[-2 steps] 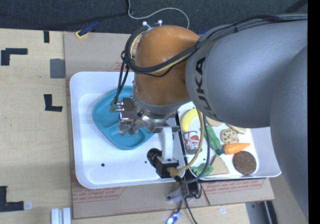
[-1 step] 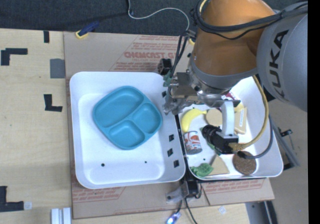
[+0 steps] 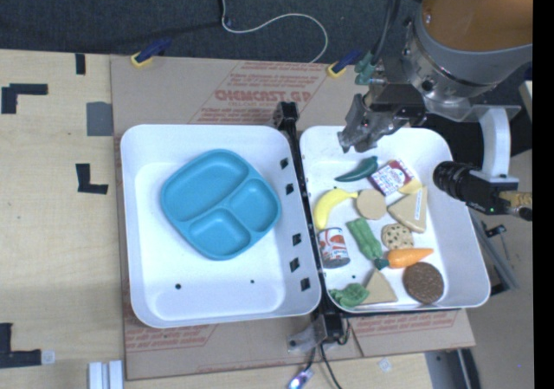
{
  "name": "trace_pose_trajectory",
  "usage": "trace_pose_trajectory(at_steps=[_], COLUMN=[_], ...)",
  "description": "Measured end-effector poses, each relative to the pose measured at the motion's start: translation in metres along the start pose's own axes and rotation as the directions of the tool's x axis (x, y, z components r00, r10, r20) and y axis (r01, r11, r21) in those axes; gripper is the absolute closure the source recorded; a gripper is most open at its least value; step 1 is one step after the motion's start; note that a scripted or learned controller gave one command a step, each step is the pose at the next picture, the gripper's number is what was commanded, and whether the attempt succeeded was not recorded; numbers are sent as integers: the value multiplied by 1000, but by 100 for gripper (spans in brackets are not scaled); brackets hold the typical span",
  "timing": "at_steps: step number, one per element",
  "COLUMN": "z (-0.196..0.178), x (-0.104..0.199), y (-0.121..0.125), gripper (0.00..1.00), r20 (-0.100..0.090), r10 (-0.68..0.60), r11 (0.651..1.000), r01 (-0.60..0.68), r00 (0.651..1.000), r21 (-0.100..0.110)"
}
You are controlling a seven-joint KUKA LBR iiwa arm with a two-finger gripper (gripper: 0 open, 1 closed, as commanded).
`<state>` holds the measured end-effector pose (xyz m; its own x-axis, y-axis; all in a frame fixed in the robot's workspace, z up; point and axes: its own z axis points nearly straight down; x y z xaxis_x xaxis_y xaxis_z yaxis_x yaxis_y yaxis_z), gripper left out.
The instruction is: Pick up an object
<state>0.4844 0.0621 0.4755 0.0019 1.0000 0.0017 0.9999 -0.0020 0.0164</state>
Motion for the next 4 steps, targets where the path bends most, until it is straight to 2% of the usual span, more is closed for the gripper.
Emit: trace_pose_trajectory(at_steps=[1,2,3,4], z=[-54,-59,-58,-69], x=[47,84,140,137], y=[0,0,-1,0], gripper=[100,100,100,100], r20=[0,1,1,2], r10=[-8,-7,-9,-6], r11=[1000,1000,1000,1000], r01=[8,7,9,6], r00=[1000,1000,1000,1000], r21=[11,16,18,18])
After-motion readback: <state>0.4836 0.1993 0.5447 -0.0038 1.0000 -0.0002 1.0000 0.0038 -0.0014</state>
